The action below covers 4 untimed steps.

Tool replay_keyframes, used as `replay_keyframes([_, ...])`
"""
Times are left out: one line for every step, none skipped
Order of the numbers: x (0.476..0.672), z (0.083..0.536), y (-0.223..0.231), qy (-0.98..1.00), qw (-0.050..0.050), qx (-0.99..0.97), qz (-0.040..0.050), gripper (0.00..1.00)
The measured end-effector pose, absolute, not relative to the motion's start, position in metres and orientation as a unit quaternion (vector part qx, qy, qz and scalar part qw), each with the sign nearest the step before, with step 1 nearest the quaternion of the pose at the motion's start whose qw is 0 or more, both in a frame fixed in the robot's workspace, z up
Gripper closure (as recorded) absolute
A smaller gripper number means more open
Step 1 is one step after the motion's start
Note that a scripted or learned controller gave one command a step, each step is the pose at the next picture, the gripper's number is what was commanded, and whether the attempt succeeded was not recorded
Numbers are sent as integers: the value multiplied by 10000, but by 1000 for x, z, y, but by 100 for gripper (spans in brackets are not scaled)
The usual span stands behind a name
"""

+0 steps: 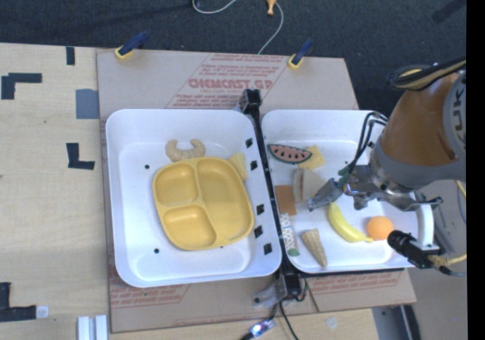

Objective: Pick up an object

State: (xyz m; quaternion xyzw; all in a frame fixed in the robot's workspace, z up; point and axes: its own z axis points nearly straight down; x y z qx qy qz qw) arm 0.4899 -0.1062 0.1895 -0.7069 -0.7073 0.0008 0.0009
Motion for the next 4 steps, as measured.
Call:
replay_keyframes([491,144,-99,-7076,33,-7066,22,0])
replay_keyframes([491,93,-104,-7050,-46,-7092,18,0])
replay_keyframes([490,103,-100,-7065,9,-7077,20,100])
replay_keyframes([484,147,-105,-7071,0,-7072,-3,100])
